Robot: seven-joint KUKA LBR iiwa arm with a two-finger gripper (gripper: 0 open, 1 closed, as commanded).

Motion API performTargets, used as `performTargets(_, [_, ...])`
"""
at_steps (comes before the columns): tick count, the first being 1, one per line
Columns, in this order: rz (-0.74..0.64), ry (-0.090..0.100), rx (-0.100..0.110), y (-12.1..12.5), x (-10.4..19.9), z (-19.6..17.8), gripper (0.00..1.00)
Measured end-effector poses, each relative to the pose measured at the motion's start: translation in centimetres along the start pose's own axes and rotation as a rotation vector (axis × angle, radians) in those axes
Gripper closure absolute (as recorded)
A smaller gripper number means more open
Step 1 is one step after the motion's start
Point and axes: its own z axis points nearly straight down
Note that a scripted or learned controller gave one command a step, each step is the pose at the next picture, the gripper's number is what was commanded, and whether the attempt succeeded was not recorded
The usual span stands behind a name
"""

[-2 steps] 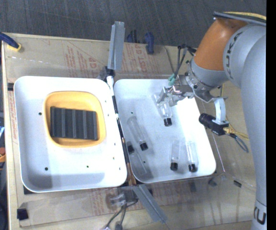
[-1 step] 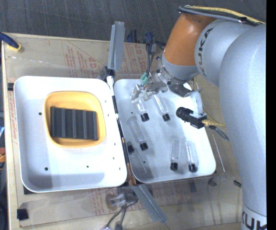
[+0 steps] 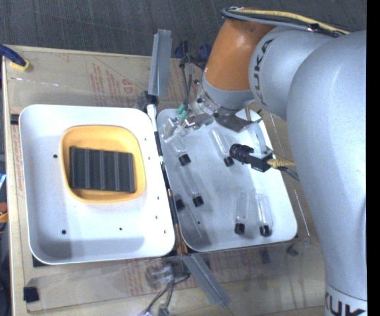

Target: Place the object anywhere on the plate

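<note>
From my station the task looks barely begun: nothing has reached the plate yet, so the pick, the carry across and the release are all left, as I judge it.

Nearest the camera, along the lower edge of the frame, the desk shows bare board in front of the 2 bins. The right bin holds several clear tubes with black caps: 2 lying side by side at its lower right, 1 near its left wall, another higher up toward the middle. Any of these could be the object; I can't say which the program means.

The left bin carries the plate, a yellow-rimmed dish with a dark ribbed insert in it and no tube on it.

Farthest back, at the upper middle of the frame, the pincer hangs over the right bin's upper left corner. Clear, glinting parts crowd there, and I cannot tell whether it is clenched, released, or gripping a tube.
</note>
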Motion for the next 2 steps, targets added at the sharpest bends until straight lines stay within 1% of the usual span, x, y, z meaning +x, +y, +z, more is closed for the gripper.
performTargets(1, [0.0, 0.0, 0.0, 0.0, 0.0, 0.0, 0.0])
performTargets(2, [-0.028, -0.003, -0.005, 4.0, 6.9, -0.1, 0.0])
